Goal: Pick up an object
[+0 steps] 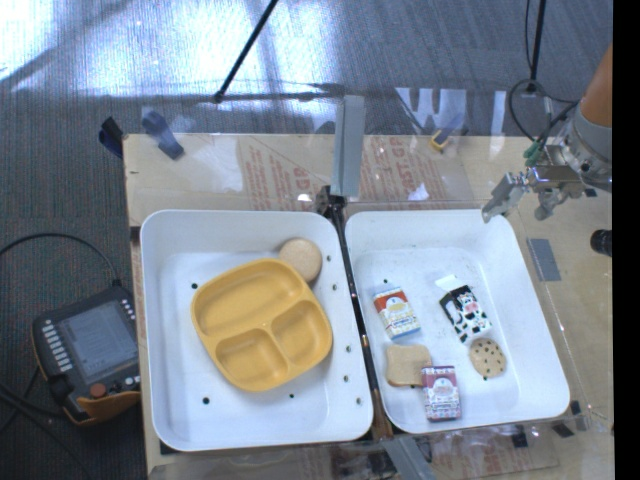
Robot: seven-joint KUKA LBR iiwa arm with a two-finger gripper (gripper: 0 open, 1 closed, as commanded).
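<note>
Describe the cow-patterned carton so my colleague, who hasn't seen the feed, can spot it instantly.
Look in the right bin. Among the small items there, the cow carton lies farthest right in the upper row, above the cookie. It alone has black-and-white patches; the other cartons are reddish.

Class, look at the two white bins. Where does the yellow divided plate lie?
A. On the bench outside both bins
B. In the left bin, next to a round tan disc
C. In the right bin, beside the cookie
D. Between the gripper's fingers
B: the yellow divided plate rests in the left bin, with the round tan disc at its upper edge.
</note>
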